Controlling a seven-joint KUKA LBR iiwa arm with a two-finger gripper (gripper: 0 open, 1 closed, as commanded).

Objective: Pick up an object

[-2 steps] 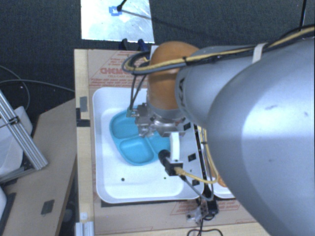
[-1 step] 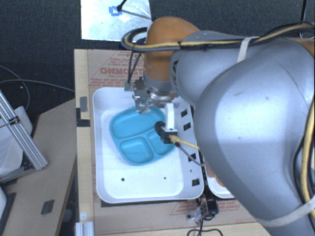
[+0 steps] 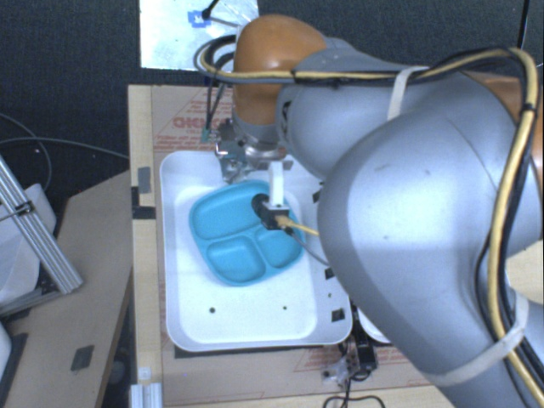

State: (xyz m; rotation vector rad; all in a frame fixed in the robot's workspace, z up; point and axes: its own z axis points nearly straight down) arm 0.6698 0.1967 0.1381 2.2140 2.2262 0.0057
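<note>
A light blue divided plate point(image 3: 234, 232) with three compartments lies in the left white bin point(image 3: 246, 321), toward its far half. My gripper point(image 3: 236, 170) hangs over the plate's far edge, at the back of the bin. The wrist and the orange band above it hide its tips.
The big grey arm covers the right bin and the right side of the view. A silver sheet point(image 3: 178, 19) lies beyond the bench at the back. Bare bin floor shows in front of the plate. An aluminium frame point(image 3: 30, 236) stands at the left.
</note>
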